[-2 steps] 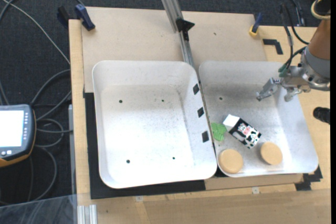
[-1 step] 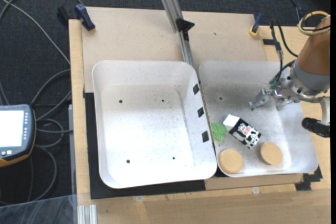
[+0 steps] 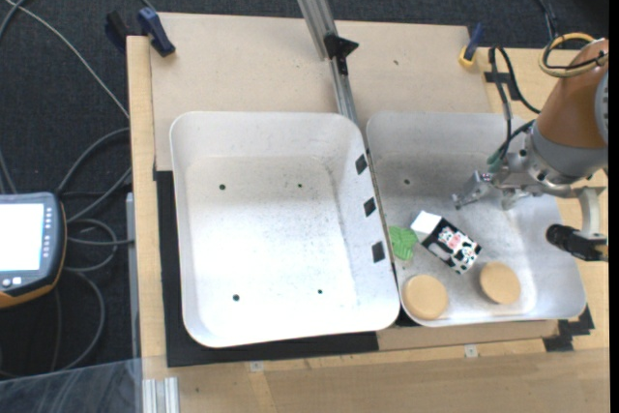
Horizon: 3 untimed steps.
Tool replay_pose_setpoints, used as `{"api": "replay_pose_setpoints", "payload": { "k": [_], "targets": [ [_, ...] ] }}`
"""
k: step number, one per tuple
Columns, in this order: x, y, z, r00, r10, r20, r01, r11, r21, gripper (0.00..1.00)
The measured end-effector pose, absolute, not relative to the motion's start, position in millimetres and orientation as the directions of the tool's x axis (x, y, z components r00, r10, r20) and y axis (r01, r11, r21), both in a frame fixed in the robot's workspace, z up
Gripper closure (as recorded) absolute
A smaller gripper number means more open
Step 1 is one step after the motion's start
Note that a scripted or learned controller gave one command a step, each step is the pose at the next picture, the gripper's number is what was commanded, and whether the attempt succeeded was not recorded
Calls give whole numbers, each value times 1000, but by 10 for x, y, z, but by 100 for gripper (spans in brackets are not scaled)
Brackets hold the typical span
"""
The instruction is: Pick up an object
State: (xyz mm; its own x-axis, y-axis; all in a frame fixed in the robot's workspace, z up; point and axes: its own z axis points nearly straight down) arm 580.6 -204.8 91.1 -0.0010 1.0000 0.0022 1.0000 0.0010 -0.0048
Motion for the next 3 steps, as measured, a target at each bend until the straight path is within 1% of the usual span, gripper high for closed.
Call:
{"api": "replay_pose_setpoints", "payload": {
  "k": [1,2,3],
  "targets": [
    [5822,-2051,1043,-1,1000,2,1000,1,1,100],
    [5832,-1955,1628,-2,1000,-2,1000,2,7,100],
    [5851,-1957,2177,-2,1000,-3,1000,2,8,100]
  ]
}}
